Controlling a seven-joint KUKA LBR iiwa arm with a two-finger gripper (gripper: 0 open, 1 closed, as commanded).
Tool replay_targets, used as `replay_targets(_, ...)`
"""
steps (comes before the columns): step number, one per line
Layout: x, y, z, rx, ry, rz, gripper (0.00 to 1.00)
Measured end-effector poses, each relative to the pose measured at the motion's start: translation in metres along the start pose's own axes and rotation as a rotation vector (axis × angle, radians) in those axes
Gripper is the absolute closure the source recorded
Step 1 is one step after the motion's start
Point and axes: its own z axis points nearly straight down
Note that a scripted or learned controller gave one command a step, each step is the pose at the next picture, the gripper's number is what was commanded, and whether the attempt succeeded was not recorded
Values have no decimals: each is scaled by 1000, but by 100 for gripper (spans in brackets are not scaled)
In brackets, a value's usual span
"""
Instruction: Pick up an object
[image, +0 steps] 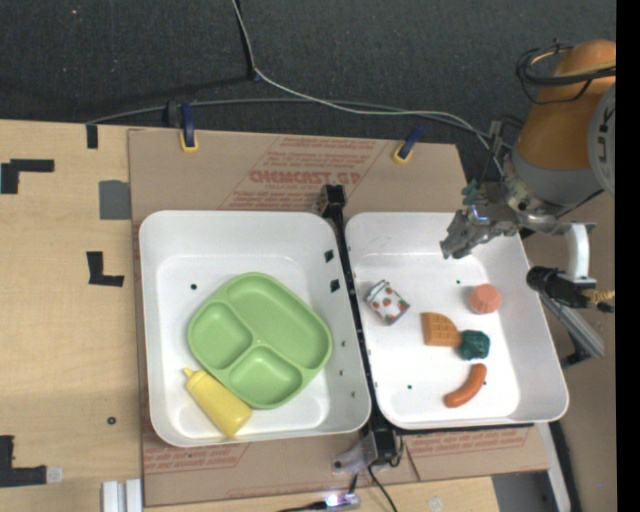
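Note:
In the right bin (400, 400) lie a small white patterned packet (386, 301), an orange waffle piece (438, 328), a dark green lump (474, 345), a pink round piece (485, 298) and an orange-red sausage (467, 386). My gripper (463, 239) hangs over the bin's back right part, above and behind the pink piece, apart from every object. Nothing shows between its fingers.
The left bin (165, 260) holds a green divided plate (260, 340) and a yellow mustard bottle (217, 401) at its front left. A black divider clip (333, 200) sits between the bins. A cable crosses the cardboard behind them.

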Motion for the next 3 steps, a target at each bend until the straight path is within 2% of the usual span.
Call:
replay_targets(2, 92, -29, -4, 0, 0, -1, 100)
replay_targets(3, 142, -41, 15, 1, 0, -1, 100)
